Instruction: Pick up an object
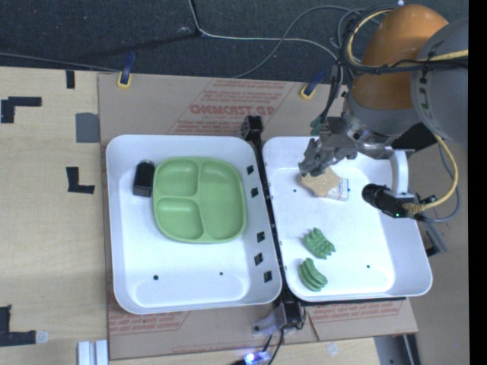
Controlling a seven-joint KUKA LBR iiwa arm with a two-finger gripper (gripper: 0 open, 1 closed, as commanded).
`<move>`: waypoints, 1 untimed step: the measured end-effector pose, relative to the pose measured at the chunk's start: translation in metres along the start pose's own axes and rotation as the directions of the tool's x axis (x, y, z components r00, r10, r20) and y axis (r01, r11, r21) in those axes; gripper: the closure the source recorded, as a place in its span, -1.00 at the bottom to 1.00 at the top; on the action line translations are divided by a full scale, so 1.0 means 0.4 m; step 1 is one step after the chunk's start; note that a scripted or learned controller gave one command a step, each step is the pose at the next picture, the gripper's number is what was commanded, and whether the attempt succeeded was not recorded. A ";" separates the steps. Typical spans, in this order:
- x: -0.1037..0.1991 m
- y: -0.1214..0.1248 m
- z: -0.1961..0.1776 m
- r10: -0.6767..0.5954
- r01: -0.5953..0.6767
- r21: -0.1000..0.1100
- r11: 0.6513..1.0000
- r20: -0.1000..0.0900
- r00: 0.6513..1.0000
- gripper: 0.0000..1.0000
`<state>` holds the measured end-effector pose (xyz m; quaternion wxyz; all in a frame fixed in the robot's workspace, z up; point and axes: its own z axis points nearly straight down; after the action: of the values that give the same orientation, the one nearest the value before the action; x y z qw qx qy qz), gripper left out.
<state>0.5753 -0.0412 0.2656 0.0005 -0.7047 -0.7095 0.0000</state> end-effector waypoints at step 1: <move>0.136 0.011 -0.003 0.001 -0.001 0.001 1.000 0.001 1.000 1.00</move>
<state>0.5794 0.0134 0.2670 0.0005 -0.7052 -0.7090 0.0006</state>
